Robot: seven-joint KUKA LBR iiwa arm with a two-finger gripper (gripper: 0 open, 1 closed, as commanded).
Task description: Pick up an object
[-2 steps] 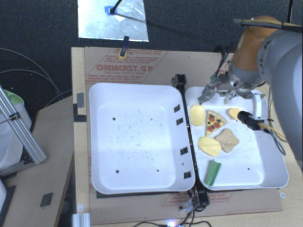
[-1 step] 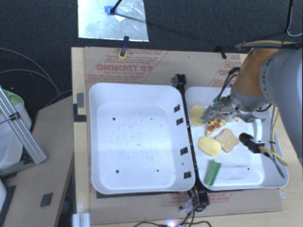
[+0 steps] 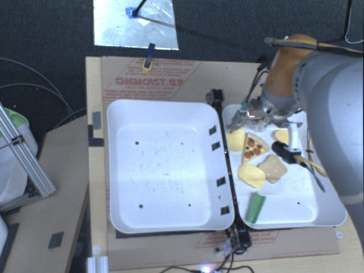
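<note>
Cardboard-topped table: end effector (image 3: 245, 118), grip state unclear, hovers just above light, stiff pizza slice (image 3: 254, 147); pinch its edges.

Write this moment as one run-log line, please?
arm: over right bin | pincer: above yellow piece, nothing seen held | nearby: pizza slice, cracker, green block

two bins sit side by side on the counter (image 3: 96, 152), the left bin (image 3: 165, 166) beside the right bin (image 3: 296, 212). in the right bin, the pizza slice (image 3: 254, 148) lies far of the cracker (image 3: 273, 168). the stick (image 3: 255, 207) lies nearest, by the divider (image 3: 225, 161).
</note>
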